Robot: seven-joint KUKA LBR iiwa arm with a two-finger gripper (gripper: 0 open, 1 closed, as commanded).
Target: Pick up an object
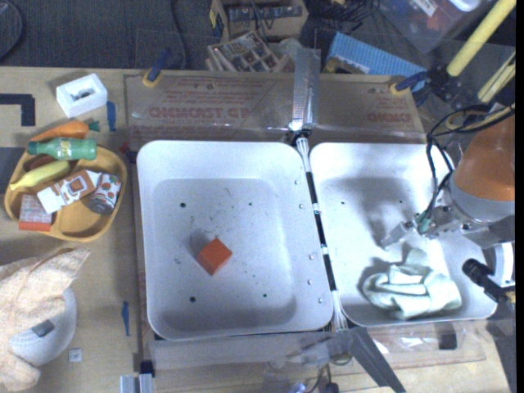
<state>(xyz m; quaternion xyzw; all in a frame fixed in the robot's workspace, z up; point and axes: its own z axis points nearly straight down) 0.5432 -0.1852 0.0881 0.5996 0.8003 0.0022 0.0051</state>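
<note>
In the right bin (352,178), gripper (399,232) hangs just above a crumpled white cloth (409,289) near the front wall; can't tell its state from here. Cloth looks soft, light, floppy, prob. best pinched at a raised fold, w/ some risk of slipping out.

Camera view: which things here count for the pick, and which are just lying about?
For the job:
small orange block in left bin
crumpled white cloth in right bin
gripper

Lying about:
yellow bowl of toy groceries
small white box
</note>
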